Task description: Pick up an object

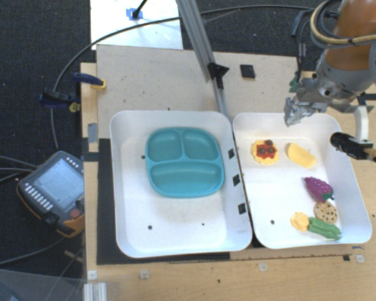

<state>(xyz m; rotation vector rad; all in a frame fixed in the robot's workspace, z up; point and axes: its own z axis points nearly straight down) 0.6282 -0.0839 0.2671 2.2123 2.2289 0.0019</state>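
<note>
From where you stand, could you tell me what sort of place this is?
Most likely a robotics lab test bench, not a kitchen: a teach pendant lies on the floor beside the bench, two white bins sit side by side, and toy food such as a small pizza lies in the right one.

You see the gripper (pixel 292 113) hovering over the right bin's (pixel 348 187) far edge, toy foods below, and a teal divided plate (pixel 184 162) in the left bin (pixel 128 187).

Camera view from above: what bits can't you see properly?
- Gripper: too small and blurred to tell whether it is open or shut.
- Arm: cut off by the top and right edges.
- Green toy vegetable: too small to name; partly under the cookie.
- Handheld controller screen: too blurred to read.
</note>
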